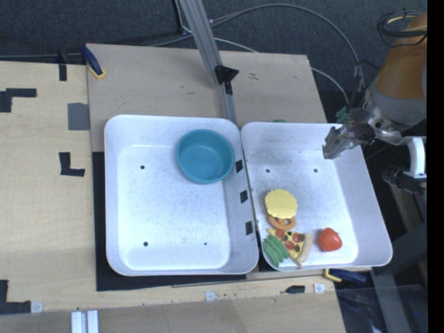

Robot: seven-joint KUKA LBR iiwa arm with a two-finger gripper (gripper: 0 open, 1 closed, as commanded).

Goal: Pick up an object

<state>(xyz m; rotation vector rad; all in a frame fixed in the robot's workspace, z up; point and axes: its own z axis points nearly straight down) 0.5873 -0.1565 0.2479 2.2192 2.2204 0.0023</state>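
The hand (334, 144) hangs over the far right corner of the right bin (305, 144); whether it is released or clenched cannot be told, and nothing shows in its grip. Far to its left, in the left bin (139, 214), a blue bowl (205, 156) sits upright near the far wall. Closer in, left of and nearer the camera than the hand, a yellow toy (281, 202) lies on an orange piece (282, 222), with a green piece (275, 248) and a pizza slice (297, 245) just beyond them at the bin's near rim. A red toy (330, 239) lies almost straight below the hand, well apart from it. Both bins rest on the counter (41, 186).
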